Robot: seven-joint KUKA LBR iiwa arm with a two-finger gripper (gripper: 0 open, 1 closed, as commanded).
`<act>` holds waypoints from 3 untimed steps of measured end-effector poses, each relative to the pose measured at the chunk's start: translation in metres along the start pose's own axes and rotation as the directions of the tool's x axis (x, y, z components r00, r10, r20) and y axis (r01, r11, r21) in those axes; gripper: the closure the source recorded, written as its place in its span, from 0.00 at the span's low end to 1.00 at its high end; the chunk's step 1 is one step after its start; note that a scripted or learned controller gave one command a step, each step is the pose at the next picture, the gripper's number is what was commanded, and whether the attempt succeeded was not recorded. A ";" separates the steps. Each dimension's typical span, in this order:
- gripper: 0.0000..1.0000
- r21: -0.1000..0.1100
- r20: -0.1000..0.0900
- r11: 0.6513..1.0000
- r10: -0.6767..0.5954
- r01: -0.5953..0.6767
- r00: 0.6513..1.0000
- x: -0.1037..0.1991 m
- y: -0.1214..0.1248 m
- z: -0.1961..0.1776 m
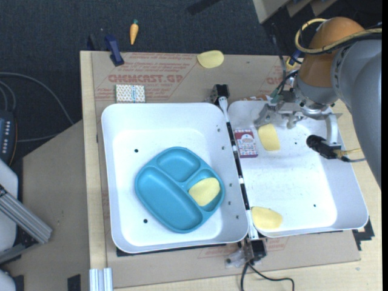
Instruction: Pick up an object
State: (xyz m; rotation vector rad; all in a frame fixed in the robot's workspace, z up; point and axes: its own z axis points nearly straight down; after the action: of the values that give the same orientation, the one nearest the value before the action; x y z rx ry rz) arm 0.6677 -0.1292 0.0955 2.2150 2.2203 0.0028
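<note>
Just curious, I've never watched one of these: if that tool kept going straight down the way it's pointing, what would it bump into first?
Probably the yellow block in the right bin, just below the tool. Depth is hard to judge from this slanted view, so it might instead meet the bin floor beside it.

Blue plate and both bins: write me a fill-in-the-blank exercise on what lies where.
1. The blue plate lies in the ___ bin.
2. A ___ lump sits in one of the plate's compartments.
3. The small red box lies in the right bin against its ___ wall.
4. The tool hangs over the ___ bin.

Missing: left; yellow; left; right
</note>
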 end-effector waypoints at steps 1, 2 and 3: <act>0.00 0.007 -0.002 1.000 0.002 -0.002 1.000 0.002 -0.008 0.011; 1.00 0.004 -0.001 1.000 0.001 -0.001 1.000 0.002 -0.007 0.000; 0.00 0.004 -0.001 1.000 0.001 -0.001 1.000 0.002 -0.007 0.000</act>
State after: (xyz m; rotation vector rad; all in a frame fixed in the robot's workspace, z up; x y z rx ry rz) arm 0.6603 -0.1274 0.0953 2.2192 2.2216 -0.0010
